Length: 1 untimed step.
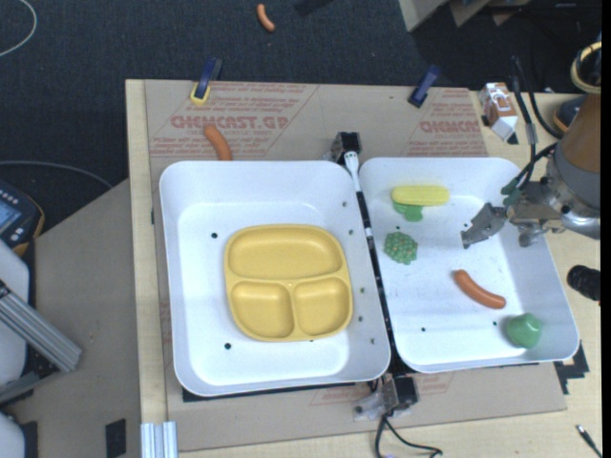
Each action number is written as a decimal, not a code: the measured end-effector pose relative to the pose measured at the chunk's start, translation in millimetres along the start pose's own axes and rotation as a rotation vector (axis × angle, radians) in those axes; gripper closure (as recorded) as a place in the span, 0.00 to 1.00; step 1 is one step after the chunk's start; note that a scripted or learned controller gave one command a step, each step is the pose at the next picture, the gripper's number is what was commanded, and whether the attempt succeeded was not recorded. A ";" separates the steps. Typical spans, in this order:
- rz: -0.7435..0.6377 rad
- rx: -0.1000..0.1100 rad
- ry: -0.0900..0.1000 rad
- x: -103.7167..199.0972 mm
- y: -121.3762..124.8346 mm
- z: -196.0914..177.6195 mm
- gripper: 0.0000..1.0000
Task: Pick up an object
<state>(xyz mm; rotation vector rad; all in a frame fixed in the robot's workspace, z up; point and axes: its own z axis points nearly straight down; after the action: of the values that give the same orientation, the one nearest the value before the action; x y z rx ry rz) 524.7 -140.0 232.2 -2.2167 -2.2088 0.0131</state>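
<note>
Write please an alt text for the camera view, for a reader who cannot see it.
A robot arm's pincer hangs over the right white bin, which holds a corn cob, broccoli, a sausage and a green toy. The left bin holds a yellow divided plate.

Dark speckled carpet (115,27) covers the floor beyond the bench's far edge, with a thin pale cable looping at its far left corner (17,17). A small orange sausage-shaped thing (265,16) lies on the carpet. The bench top is a sheet of brown cardboard (286,113) printed in faded red letters, held at its far edge by two clamps, one blue and yellow (203,82), one dark blue (424,86). An aluminium rail (38,327) slants off the near left side. Light is even and soft.
</note>
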 end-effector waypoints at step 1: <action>-0.004 -0.014 -0.002 0.4 2.6 -7.2 0.00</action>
<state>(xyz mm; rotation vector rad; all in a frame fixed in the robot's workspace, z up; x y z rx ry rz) 527.3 -139.6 239.4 -2.2211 -2.2210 0.0002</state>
